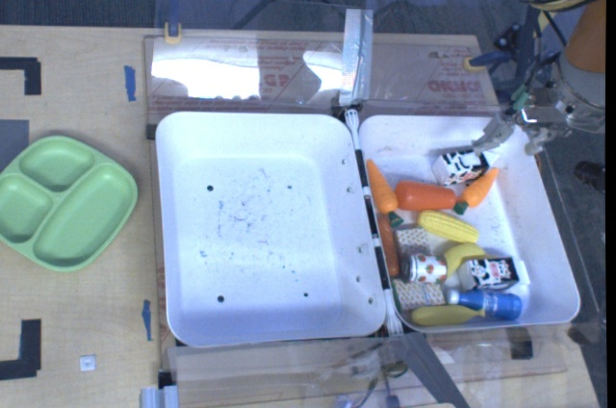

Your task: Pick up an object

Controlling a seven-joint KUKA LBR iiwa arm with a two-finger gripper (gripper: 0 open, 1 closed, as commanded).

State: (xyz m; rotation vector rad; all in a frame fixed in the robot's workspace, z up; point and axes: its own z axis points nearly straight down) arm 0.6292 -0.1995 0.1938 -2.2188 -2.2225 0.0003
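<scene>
Hovering at two o'clock, the gripper (510, 129) hangs above the right bin (549, 233), near a black-and-white toy (460, 166); its grip cannot be told.

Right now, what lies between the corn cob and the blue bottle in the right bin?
In the camera view, between the corn cob and the blue bottle lie a yellow banana-like piece and a small black-and-white carton.

The toys crowd the right bin (553, 233): a black-and-white cow (462, 165) at the top, an orange bottle (424, 195) and small carrot (478, 188) below it, a long carrot (382, 188) by the left wall, corn (448, 225), a can (424, 267), a blue bottle (491, 304).
</scene>
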